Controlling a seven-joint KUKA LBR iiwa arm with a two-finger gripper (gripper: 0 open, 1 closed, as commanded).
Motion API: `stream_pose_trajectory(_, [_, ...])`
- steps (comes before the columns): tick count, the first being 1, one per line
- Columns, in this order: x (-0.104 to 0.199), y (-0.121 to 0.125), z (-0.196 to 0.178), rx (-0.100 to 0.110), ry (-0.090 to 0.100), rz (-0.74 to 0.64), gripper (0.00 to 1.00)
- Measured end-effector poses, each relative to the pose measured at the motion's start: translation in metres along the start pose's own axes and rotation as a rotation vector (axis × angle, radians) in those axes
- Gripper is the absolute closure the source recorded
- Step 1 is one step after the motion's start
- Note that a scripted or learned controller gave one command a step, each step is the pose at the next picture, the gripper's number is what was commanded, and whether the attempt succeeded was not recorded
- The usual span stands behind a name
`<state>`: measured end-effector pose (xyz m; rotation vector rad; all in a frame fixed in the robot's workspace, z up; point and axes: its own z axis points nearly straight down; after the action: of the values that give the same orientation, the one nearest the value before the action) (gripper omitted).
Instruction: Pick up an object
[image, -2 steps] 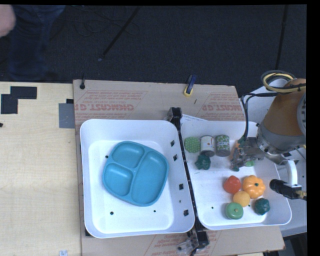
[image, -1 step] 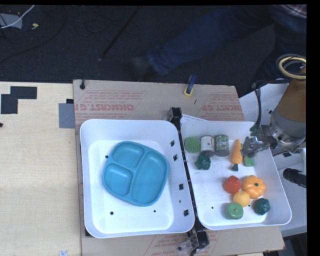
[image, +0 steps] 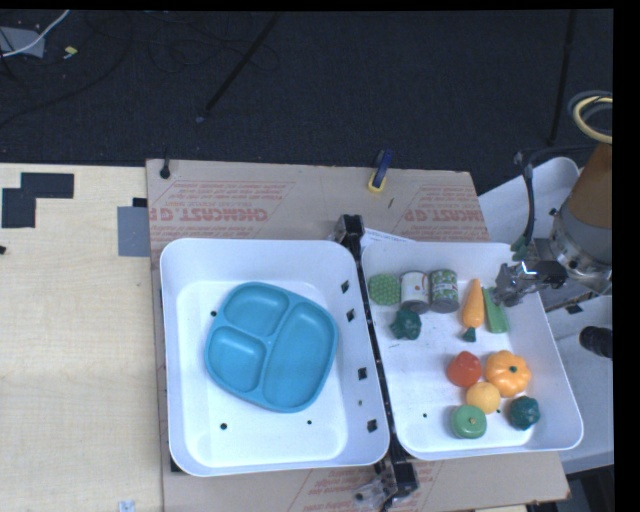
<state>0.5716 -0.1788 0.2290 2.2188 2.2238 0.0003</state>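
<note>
One slim orange carrot (image: 472, 304)

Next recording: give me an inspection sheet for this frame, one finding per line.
Surface: two white bins, left and right, on cardboard.
Job's things: right bin holds an orange carrot, two cans, a pumpkin, a tomato and other toy foods.
Clutter: blue divided plate in the left bin.
Gripper: gripper at the right bin's far right edge, beside the carrot.
Cables: black cables on the dark floor beyond the bench.
Surroundings: blue-yellow clamp on the cardboard's far edge.
</note>
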Motion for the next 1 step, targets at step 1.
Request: stream_pose_trajectory(1, [0.0529, -0.0114, 0.0103, 0.005, 0.003, -0.001, 1.00])
